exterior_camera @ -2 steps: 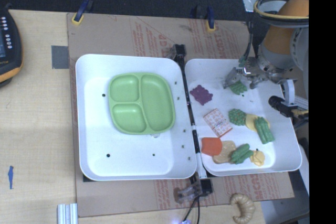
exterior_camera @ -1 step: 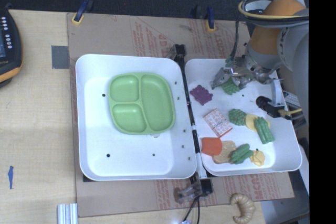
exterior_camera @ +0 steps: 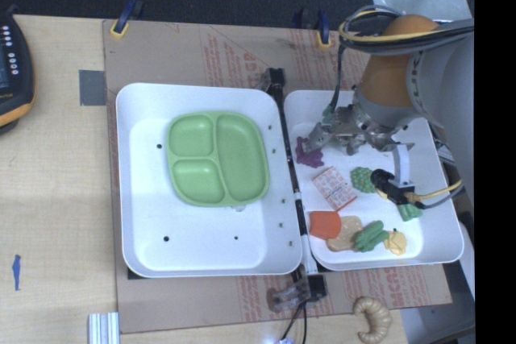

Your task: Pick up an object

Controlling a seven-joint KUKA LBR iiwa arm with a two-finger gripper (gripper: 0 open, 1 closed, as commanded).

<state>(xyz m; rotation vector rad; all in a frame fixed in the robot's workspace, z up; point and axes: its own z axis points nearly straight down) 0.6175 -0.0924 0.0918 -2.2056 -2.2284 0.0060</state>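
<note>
From the camera above, the tool [exterior_camera: 329, 133] hangs low over the far left part of the right bin [exterior_camera: 435, 254], under the grey arm [exterior_camera: 439, 76] with its orange band. A purple toy [exterior_camera: 308, 149] lies just at the tool's tip, on its left and near side; whether they touch is unclear, and nothing can be seen between the fingers. Whether the tool is apart or together cannot be told from here.

The purple toy is small and ragged, its long axis running roughly from the bin's left wall toward the tool.

In the right bin there also lie a pink card [exterior_camera: 333, 187], tilted, near the middle; a green knobbly piece [exterior_camera: 364, 179] beside it; and along the near edge a red piece [exterior_camera: 324, 224], a tan piece [exterior_camera: 345, 236], a green piece [exterior_camera: 370, 236] and a yellow piece [exterior_camera: 395, 242].

The left bin [exterior_camera: 145, 246] holds a green divided plate [exterior_camera: 218, 159].

On the desk [exterior_camera: 56, 205], a tan curled thing [exterior_camera: 373, 317] lies near the right bin.
</note>
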